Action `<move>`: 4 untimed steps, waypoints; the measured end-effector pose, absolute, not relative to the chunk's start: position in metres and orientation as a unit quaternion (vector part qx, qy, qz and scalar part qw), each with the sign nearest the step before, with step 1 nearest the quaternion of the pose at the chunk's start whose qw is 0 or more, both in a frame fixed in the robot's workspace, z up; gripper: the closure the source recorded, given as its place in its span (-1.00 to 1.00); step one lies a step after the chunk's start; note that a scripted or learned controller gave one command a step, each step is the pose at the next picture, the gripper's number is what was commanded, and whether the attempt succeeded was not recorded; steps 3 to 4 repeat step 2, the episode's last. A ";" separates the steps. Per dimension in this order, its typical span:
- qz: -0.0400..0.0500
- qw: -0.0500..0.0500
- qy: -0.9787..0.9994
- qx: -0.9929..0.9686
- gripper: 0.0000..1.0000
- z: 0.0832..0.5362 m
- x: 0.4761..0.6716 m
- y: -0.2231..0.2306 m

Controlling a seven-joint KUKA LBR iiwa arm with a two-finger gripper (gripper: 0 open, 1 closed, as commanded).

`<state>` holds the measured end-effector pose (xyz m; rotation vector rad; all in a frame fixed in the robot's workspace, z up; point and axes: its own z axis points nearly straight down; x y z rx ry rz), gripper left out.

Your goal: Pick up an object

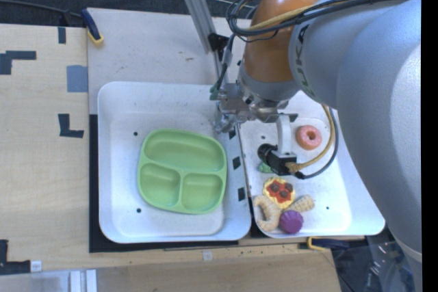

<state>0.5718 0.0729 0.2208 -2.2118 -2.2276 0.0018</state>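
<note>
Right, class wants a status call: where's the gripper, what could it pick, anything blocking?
Gripper low at the seam between bins. Doughnut, pizza toy and purple ball loose in right bin. Green plate in left bin. The arm overhangs the right bin.

Green divided plate (pixel 183 171); pink doughnut (pixel 309 137); purple ball (pixel 291 221); white bins (pixel 116 147).

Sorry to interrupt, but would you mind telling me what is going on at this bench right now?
A grey KUKA arm reaches in over two white bins, trying to pick up an object. Its gripper hangs low near the divide between them. The left bin holds a green divided plate. The right bin holds a pink donut, a pizza slice and a purple ball. Nothing looks lifted yet.
</note>
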 end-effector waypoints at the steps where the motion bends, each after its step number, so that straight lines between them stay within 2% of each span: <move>1: 0.000 0.001 -0.709 -0.705 1.00 0.231 0.579 0.101; 2: 0.001 0.000 -0.708 -0.706 -1.00 0.230 0.578 0.099; 4: 0.001 0.000 -0.708 -0.706 -1.00 0.230 0.578 0.099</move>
